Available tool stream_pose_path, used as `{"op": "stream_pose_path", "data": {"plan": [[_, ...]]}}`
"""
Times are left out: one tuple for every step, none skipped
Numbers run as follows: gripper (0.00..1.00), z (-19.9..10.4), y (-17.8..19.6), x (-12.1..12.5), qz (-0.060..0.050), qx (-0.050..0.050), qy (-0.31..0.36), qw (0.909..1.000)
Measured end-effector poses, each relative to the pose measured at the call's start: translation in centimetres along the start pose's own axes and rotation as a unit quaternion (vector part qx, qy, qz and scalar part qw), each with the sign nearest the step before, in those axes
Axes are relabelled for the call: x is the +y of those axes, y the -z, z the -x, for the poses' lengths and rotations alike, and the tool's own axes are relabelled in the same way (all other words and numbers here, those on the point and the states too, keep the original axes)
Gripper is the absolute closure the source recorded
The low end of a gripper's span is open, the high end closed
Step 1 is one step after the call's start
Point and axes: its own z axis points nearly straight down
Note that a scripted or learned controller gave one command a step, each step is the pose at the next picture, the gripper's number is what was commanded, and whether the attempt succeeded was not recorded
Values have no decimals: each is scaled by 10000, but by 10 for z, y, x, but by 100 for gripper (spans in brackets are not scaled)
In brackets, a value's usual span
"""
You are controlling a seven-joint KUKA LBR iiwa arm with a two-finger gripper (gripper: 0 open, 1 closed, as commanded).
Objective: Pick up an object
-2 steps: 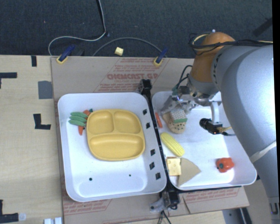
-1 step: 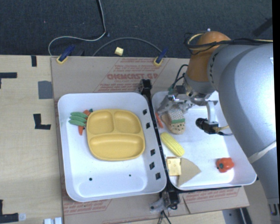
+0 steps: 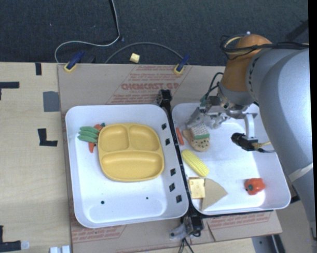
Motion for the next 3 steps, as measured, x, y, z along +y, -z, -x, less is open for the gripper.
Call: {"op": "stream_pose_path", "data": {"plan": [[0, -20, -9, -52, 36, 10, -6, 10000], [100, -21, -2, -53, -9, 18, 6, 10000], [0, -21, -3, -53, -1, 17, 6, 10000]]}}
